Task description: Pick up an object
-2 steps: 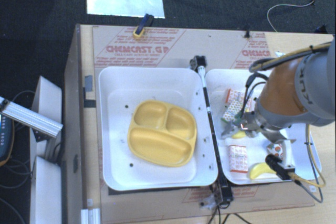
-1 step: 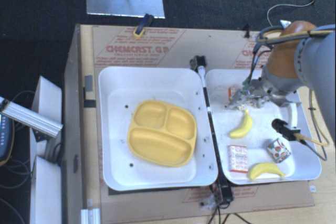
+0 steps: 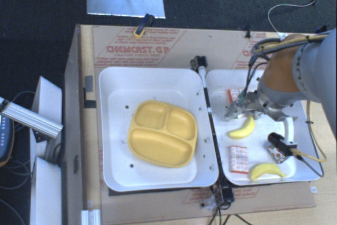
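Showing the jaws low over the right bin (image 3: 259, 147), toward its 10 o'clock corner, on an arm (image 3: 310, 68) reaching in from 3 o'clock. Not allowing a reading of the jaws as apart or together. Locating the nearest banana (image 3: 242, 128) just at 6 o'clock of the jaws, possibly touching them, though overlapping too closely for certainty. Running lengthwise from about 8 o'clock to 2 o'clock. Probably calling for a slight shift toward 6 o'clock and a closing across the short axis. Resting on smooth white plastic, likely allowing a slide under a glancing push. Leaving fair room: a red-and-white carton (image 3: 238, 159) at 6 o'clock of that banana, a second banana (image 3: 267, 171) at 5 o'clock, a small packet (image 3: 233, 95) at 12 o'clock.
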Controlling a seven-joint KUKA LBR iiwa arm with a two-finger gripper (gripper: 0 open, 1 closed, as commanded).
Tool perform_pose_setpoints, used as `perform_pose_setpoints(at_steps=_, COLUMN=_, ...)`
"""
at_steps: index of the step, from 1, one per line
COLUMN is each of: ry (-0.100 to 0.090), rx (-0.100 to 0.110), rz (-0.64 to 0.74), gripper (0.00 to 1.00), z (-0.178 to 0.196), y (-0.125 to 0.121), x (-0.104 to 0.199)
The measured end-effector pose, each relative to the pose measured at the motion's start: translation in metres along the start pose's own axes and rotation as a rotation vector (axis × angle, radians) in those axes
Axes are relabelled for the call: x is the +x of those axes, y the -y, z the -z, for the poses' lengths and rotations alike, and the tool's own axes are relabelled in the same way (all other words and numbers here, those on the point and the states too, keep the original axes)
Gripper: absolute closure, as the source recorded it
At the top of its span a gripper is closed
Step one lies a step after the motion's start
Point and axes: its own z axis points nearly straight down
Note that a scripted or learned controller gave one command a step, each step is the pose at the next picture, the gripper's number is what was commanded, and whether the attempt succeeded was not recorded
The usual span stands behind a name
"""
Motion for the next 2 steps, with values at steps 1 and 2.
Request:
perform_pose_setpoints(at_steps=1, ry=0.000, rx=-0.002, rz=0.001, gripper=1.00, z=0.011, y=-0.001, x=0.000)
perform_pose_setpoints(at_steps=2, ry=-0.001, rx=-0.004, rz=0.002, gripper=1.00, z=0.120, y=0.046, x=0.052)
